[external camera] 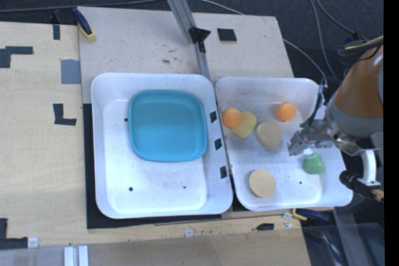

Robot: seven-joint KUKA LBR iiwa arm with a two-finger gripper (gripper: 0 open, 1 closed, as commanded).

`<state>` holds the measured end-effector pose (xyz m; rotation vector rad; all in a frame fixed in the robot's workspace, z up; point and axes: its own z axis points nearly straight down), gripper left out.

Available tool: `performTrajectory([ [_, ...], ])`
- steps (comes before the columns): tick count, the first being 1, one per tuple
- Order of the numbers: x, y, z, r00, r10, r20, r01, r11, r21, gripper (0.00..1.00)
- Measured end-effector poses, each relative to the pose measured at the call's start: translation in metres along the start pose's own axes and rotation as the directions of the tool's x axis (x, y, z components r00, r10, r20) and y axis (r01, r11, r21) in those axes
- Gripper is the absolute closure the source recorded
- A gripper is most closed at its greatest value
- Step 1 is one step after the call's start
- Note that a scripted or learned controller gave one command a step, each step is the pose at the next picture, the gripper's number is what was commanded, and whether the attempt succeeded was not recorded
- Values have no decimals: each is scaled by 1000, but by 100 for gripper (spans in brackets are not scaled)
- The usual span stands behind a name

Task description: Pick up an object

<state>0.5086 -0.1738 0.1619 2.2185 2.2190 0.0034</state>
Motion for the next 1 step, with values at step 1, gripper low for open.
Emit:
performTrajectory([
  [1,-8,-2,-58,1000,0,0,0,1000,0,100],
])
